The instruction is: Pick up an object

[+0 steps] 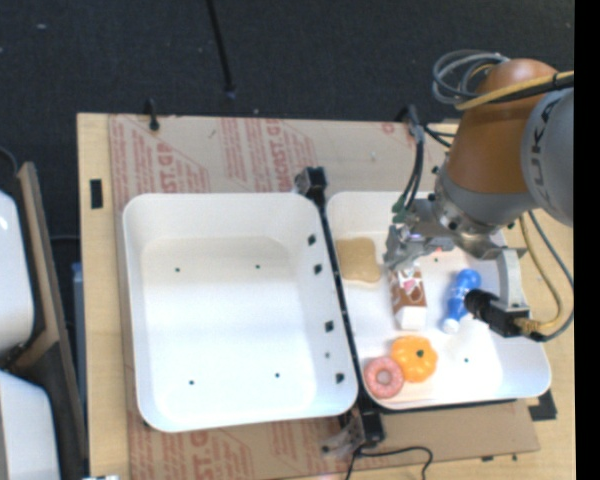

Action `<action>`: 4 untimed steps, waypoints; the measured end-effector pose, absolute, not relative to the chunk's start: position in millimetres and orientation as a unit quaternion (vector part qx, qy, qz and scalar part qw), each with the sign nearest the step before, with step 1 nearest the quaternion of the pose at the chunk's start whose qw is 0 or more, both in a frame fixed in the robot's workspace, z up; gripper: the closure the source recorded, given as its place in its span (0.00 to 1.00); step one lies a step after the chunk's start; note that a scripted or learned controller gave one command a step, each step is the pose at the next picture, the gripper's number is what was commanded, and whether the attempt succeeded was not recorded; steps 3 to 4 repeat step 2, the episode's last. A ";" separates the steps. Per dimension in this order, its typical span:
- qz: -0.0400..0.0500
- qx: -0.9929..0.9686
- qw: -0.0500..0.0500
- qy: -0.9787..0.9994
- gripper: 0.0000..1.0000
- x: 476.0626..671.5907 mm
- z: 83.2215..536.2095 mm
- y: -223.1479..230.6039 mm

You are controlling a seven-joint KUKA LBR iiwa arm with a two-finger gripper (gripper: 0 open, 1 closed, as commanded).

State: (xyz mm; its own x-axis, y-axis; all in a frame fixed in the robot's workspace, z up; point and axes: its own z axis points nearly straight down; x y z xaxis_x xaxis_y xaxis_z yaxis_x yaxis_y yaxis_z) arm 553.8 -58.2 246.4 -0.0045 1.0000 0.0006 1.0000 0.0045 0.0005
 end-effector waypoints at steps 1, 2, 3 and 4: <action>-0.001 -0.706 0.000 -0.709 1.00 558.8 254.4 -4.5; 0.000 -0.706 0.000 -0.708 1.00 566.8 241.4 51.4; 0.000 -0.706 0.000 -0.708 1.00 566.8 241.4 51.4; 0.000 -0.706 0.000 -0.708 1.00 566.8 241.4 51.4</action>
